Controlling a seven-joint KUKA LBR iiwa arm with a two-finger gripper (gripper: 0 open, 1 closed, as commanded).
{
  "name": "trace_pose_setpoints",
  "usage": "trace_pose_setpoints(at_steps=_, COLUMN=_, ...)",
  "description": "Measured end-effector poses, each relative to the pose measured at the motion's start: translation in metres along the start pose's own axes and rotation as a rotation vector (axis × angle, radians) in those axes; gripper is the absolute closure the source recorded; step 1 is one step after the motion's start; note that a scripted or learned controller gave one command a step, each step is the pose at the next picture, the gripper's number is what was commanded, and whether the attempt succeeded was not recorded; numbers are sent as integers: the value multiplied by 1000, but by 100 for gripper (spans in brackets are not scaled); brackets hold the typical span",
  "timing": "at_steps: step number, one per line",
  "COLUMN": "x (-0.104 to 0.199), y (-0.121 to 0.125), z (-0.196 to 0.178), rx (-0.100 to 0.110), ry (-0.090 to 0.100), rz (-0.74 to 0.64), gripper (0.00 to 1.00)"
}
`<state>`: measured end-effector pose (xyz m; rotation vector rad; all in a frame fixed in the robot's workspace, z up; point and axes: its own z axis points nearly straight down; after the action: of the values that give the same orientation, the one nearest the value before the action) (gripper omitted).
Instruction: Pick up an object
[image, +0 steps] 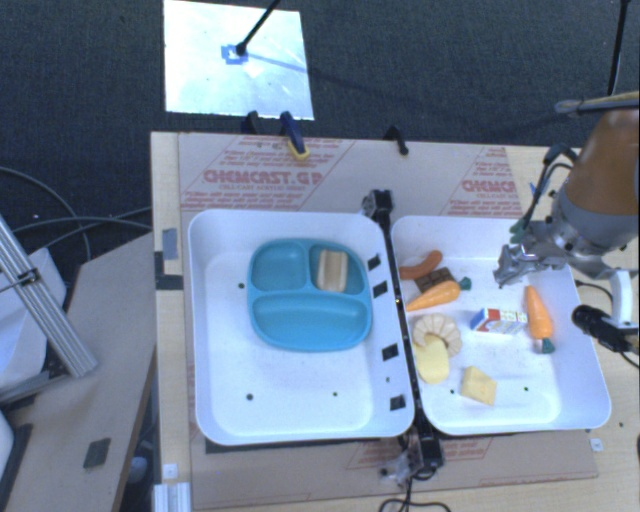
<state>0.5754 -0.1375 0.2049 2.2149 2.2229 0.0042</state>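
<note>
While the gripper (515, 268) hangs over the right bin (585, 400), whether it is released or clenched cannot be told. Beneath and beside it lie a carrot (538, 312), a small carton (498, 320) and a second carrot (435, 296). A blue tray (300, 320) sits in the left bin (215, 400).

Orange toy carrot (538, 312) w/ green tip, lying lengthwise just below-right of fingers (507, 270), red-white small carton (499, 320) flat below them, 2nd carrot (435, 295) and sausage (421, 265) to their left, apart.
</note>
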Motion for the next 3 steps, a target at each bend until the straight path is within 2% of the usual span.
trace_pose_setpoints(at_steps=1, x=0, y=1, z=-21, rx=0, ry=0, rz=-1, gripper=100)
trace_pose_setpoints(at_steps=2, x=56, y=-13, z=-27, rx=4, ry=2, rz=-5, gripper=100)
trace_pose_setpoints(at_steps=3, x=86, y=-22, z=-21, rx=5, ry=2, rz=-4, gripper=100)
